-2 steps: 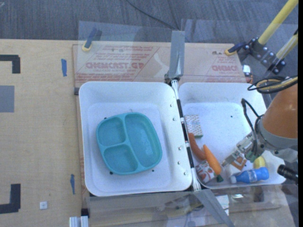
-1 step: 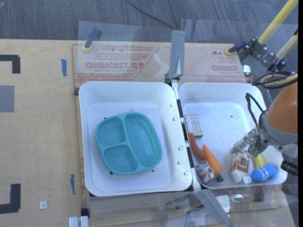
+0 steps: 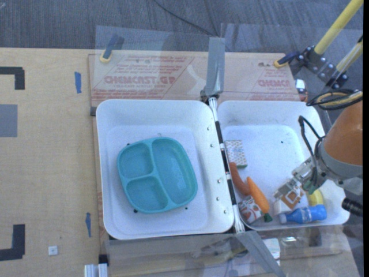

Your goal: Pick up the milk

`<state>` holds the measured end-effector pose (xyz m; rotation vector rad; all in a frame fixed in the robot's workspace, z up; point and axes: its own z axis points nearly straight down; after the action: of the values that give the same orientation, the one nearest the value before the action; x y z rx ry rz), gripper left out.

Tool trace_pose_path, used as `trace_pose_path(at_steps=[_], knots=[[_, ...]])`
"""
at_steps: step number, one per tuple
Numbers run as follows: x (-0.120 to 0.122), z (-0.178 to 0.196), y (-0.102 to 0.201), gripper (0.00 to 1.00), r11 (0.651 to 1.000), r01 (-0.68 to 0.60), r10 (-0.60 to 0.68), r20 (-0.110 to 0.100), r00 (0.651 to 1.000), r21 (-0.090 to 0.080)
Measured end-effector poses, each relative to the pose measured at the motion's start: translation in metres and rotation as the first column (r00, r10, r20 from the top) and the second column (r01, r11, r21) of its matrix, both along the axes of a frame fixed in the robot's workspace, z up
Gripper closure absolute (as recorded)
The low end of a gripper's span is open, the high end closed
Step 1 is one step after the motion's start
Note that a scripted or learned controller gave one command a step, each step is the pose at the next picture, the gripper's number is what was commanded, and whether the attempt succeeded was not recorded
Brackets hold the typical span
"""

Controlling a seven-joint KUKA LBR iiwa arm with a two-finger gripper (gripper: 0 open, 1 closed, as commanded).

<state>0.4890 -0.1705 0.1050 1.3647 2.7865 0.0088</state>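
The milk [image 3: 292, 196], a small white carton with an orange-brown label, lies tilted near the front right of the right bin [image 3: 271, 133]. My gripper [image 3: 301, 178] reaches in from the right and sits right over the carton's upper right end, touching or nearly touching it. The grey wrist and orange band [image 3: 346, 140] hide how the gripper meets the carton.
Around the milk lie a blue bottle [image 3: 303, 214], a yellow piece [image 3: 316, 199], two orange carrots [image 3: 258, 194], a red and white pack [image 3: 249, 209] and a green patterned box [image 3: 235, 153]. The left bin [image 3: 115, 126] holds a teal divided plate [image 3: 157, 174].
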Motion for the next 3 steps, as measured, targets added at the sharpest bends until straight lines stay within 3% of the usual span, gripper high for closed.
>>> trace_pose_path(at_steps=[1,2,3], knots=[[0.000,0.010,-0.002,1.00,1.000,0.007,-0.007,0.005,1.000,0.000],[0.000,0.010,-0.002,0.00,1.000,0.006,-0.006,0.005,1.000,0.000],[-0.003,-0.015,-0.014,0.00,0.998,0.063,-0.063,-0.017,0.998,0.010]])
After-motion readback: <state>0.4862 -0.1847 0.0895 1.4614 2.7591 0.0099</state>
